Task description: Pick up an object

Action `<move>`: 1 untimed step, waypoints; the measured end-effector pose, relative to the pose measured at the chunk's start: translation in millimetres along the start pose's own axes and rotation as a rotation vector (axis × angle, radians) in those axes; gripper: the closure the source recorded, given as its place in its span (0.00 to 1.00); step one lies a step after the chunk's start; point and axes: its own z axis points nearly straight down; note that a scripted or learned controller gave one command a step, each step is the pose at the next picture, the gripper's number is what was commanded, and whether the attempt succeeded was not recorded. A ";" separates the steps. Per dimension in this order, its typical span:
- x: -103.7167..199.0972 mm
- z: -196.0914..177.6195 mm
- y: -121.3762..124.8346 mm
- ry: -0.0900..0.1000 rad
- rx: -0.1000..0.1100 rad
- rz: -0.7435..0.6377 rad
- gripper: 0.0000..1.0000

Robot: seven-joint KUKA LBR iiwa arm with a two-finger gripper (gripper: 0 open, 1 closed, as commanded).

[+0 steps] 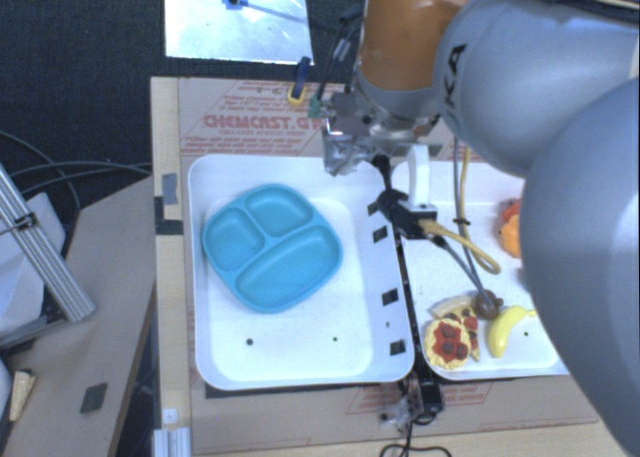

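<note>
Gripper (pixel 347 157): above the far rim of the left bin (pixel 215 345); I cannot tell its state.
Left bin: blue divided plate (pixel 272 245), lying flat.
Right bin (pixel 530 357): pizza slice toy (pixel 452 337), banana (pixel 507 328), orange object (pixel 510 228) near the arm.
Advice: I think it should descend straight over a small toy, clear of the divider.

Blue divided plate (pixel 272 246) lay in the white left bin (pixel 215 365), frame centre-left. At lower right: yellow banana (pixel 508 328), pizza slice (pixel 452 337) yellow with red spots, orange object (pixel 510 228) at right. Arm (pixel 520 75) grey, orange band (pixel 405 20).
</note>
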 end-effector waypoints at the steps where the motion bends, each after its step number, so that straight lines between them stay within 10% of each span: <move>1: 9.4 158.6 39.2 -0.004 0.031 0.000 1.00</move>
